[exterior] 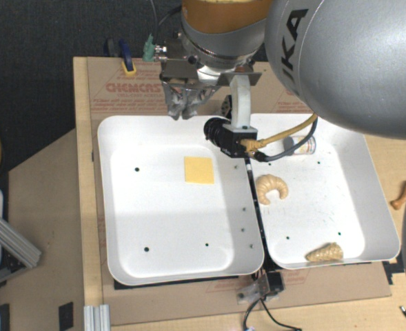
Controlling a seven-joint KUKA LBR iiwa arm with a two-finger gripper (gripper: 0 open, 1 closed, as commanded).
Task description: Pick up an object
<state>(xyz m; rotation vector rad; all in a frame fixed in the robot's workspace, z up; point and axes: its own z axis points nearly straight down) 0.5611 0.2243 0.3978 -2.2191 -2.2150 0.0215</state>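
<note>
Nearest the camera, at the front rim of the shallow white bin on the view's right [368, 205]: a tan ridged shell-shaped piece [325, 254]. Lies loose on the floor, just inside the rim, well apart from everything else. Judged awkward for a descent from above, given the wall close by.

Further back in the same bin, beside the divider between bins: a pale beige crescent-shaped piece [271, 187]. Rests with its open side toward the front, clear of the wall but near it.

Across the divider, in the shallow white bin on the view's left [120, 205]: a flat yellow square slab [199, 170]. Lies flat in the rear half, with bare floor on all sides. Judged the most reachable candidate for the pick, though thin and therefore hard to pinch.

Behind the crescent, near the rear of the right bin: a small clear item [304, 145], too indistinct to identify. Next to it, over the divider, a black fitting [223, 135] with a tan hose [280, 138] attached.

Furthest back: the metal two-finger gripper [183, 105]. Hangs above the rear rim of the left bin, behind and slightly left of the yellow slab, pointing down. Not touching any object. Degree of opening: cannot tell from this view. Nothing seen in its grasp.

Above it, the orange band and the grey arm [347, 47], reaching in from the right and overhanging the rear of the right bin. Judged a pre-descent pose, with the pick not yet made.
</note>
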